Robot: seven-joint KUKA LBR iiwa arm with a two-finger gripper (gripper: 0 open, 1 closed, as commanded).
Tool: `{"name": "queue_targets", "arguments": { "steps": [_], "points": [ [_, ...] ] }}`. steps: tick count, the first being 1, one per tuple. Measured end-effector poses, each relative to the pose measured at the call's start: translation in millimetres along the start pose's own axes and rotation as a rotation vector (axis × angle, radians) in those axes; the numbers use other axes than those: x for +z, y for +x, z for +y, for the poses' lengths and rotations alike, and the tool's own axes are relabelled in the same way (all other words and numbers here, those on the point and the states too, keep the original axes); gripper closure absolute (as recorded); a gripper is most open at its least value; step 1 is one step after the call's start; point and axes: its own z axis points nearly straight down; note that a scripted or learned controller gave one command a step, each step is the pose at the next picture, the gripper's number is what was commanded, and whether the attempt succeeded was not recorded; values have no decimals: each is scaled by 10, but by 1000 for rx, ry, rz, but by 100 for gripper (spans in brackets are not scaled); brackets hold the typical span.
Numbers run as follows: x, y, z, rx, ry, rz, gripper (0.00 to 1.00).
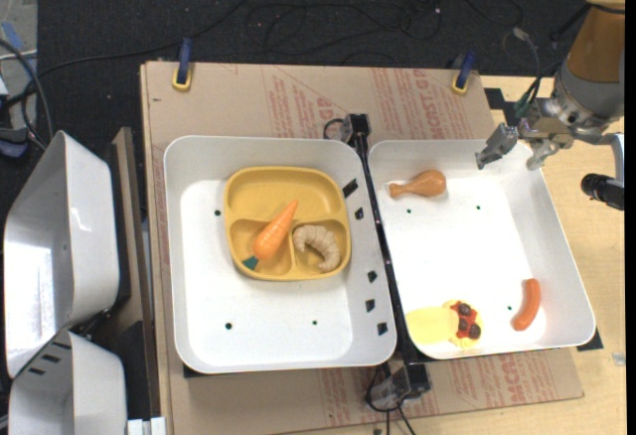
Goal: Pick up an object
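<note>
In the right bin lie a chicken drumstick near the far left, a sausage at the near right, and a yellow slice with dark red berries at the near edge. My gripper hovers over the bin's far right corner, open, its two fingers spread with nothing between them. It is right of the drumstick and well apart from it. The left bin holds a yellow divided plate with a carrot and a pale shrimp.
Both bins sit on a cardboard sheet held by two yellow clamps at the far edge. White containers stand off the bench at the left. Cables run across the dark floor behind.
</note>
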Motion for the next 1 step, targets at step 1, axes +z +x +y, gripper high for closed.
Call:
{"name": "queue_targets", "arguments": {
  "steps": [1],
  "points": [
    [-100,8,33,-3,-15,-4,0]
  ]
}}
